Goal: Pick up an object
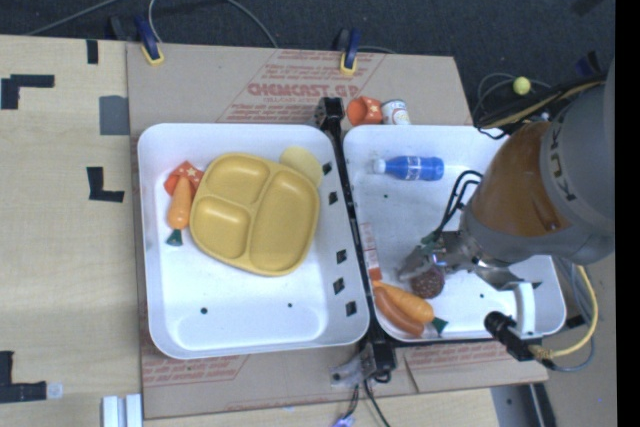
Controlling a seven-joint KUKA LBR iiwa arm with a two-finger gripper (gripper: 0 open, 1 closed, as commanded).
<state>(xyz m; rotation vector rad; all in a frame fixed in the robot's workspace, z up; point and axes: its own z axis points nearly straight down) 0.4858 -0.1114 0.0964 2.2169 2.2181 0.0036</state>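
Orange is what I read first: the band on my arm (525, 185) hangs over the right bin (455, 143), because that bin holds the loose, graspable pieces. The gripper (425, 265) sits low near the bin's front-left part, directly above a small dark brown lump (427, 284) — the thing I judge it is going for. How the jaws stand I cannot tell; the wrist and its cabling crowd that spot, and nothing is visibly between them, so I claim no hold.

Just beside the lump, toward the front wall, lies a carrot (403, 306), pressed against the bin's corner (awkward to reach, with the wall in the way). A blue bottle (410, 168) lies on its side near the back of the same bin, well apart from the gripper.

The left bin (240, 330) carries a yellow tray (254, 212) that covers much of the floor, with a second carrot (179, 205) wedged between it and the left wall — a poor target. The lump is in open floor, which I take as the reason for the pose.
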